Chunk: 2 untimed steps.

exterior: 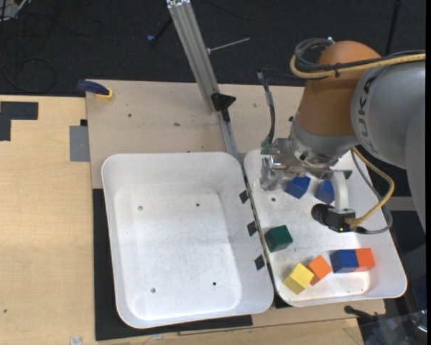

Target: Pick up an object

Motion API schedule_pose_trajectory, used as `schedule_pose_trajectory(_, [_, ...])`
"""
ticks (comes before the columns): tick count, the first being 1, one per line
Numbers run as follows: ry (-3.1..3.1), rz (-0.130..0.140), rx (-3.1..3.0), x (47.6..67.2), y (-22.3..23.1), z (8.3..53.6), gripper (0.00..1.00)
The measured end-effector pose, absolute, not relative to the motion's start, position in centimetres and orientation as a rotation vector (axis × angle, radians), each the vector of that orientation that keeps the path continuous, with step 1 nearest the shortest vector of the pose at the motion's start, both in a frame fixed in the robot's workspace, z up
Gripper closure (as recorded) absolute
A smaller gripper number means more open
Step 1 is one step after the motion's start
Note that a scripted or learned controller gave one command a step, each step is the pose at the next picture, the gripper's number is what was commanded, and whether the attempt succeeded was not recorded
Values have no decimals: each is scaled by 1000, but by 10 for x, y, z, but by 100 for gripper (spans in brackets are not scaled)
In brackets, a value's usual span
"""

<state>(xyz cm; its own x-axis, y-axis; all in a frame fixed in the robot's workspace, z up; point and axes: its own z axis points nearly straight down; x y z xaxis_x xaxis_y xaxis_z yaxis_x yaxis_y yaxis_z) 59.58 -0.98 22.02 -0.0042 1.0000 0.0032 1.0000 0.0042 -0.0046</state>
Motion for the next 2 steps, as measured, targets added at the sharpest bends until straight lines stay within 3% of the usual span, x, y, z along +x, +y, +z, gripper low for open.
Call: schedule_pose_trajectory(2, [-2222, 5, -2212, 568, 82, 234, 100])
